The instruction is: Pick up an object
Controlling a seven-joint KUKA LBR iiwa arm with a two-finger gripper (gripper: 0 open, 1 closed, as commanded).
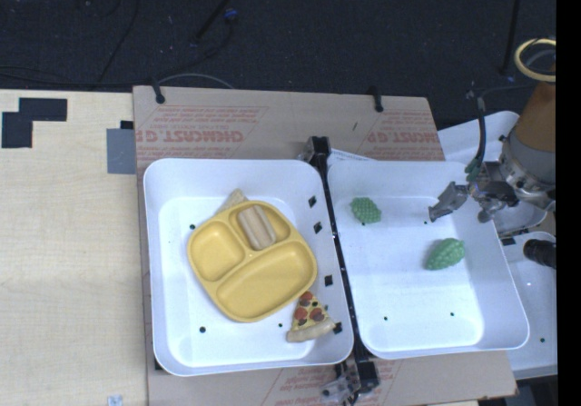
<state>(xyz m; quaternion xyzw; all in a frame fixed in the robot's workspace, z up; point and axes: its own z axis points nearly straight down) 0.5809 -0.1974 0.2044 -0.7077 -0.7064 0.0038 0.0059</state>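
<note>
Pizza slice sits at the left bin's near edge while the gripper, fingers spread and grasping nothing, hovers by the right bin's far-right corner, seemingly lining up the green leafy toy just beside it.

One fixed camera looks down at a slant on both white bins, arm entering right.

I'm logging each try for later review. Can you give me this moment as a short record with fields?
left bin: yellow divided plate with a hot dog in one compartment; pizza slice beside the plate
right bin: two green items, small one and larger one
tool: above the right bin's upper right, nothing seen in it
</note>
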